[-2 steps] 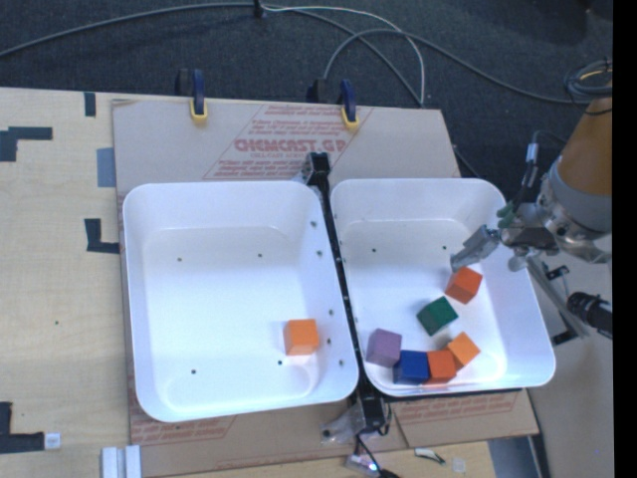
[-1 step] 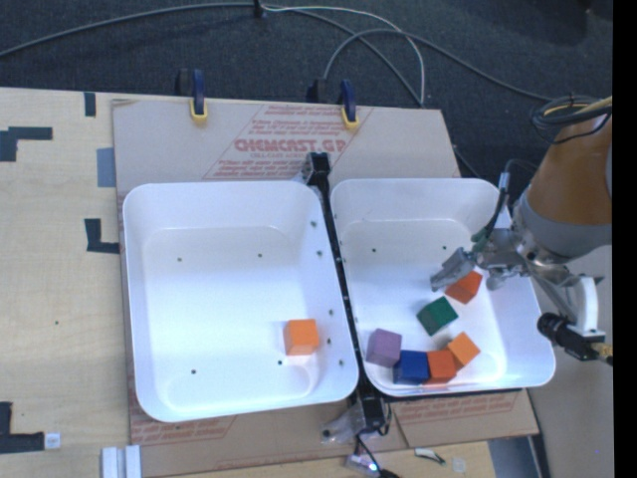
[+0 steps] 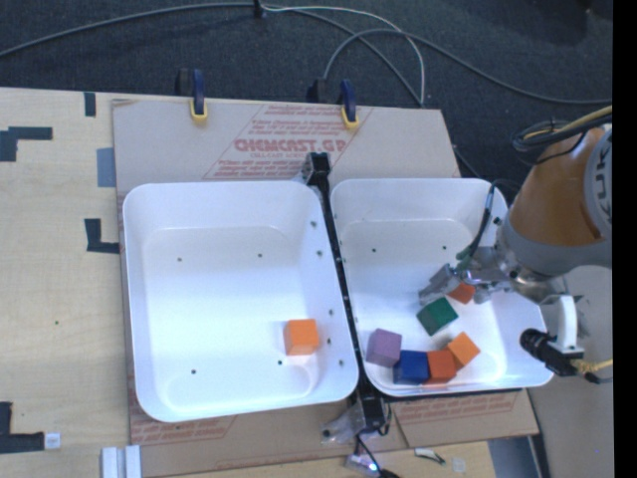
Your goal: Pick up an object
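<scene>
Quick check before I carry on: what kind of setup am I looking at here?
Most likely a robotics lab test bench, not a home or shop. Two white bins, the left bin and right bin, sit on clamped cardboard, coloured blocks such as the orange block lie inside, and loose cables cross the floor.

Arm reaching into right bin (image 3: pixel 418 202), gripper (image 3: pixel 458 285) sitting over a small orange-red block (image 3: pixel 462 293) beside green cube (image 3: pixel 437 316). Purple (image 3: pixel 384 346), blue (image 3: pixel 411 366), two orange blocks lying near front wall. Orange cube (image 3: pixel 301 336) sitting in left bin (image 3: pixel 214 202)
</scene>
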Robot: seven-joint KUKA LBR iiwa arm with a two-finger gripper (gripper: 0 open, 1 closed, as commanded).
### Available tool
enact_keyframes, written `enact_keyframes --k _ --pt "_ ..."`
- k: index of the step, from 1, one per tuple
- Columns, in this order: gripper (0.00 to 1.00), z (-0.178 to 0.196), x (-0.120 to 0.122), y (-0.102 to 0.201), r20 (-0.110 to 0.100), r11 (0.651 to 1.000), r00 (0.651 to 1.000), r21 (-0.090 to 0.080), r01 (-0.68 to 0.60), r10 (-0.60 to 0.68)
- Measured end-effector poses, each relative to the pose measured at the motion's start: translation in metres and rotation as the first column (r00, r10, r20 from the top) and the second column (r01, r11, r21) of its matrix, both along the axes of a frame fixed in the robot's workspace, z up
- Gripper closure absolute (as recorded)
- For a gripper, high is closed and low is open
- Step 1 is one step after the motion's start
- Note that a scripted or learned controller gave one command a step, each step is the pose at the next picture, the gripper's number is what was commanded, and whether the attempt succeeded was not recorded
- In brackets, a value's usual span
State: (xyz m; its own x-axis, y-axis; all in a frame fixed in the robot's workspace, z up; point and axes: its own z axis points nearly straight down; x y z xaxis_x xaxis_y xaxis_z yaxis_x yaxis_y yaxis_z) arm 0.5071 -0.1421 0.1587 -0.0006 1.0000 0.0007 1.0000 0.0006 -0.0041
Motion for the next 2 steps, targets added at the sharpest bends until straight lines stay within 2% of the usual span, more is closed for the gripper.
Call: enact_keyframes --k 1,2 --pt "0.00 -0.063 -0.002 -0.001 -0.002 1.000 1.000 0.001 0.000 0.000" --pt "1.00 -0.050 -0.001 -0.001 0.004 1.000 1.000 -0.001 0.000 0.000"
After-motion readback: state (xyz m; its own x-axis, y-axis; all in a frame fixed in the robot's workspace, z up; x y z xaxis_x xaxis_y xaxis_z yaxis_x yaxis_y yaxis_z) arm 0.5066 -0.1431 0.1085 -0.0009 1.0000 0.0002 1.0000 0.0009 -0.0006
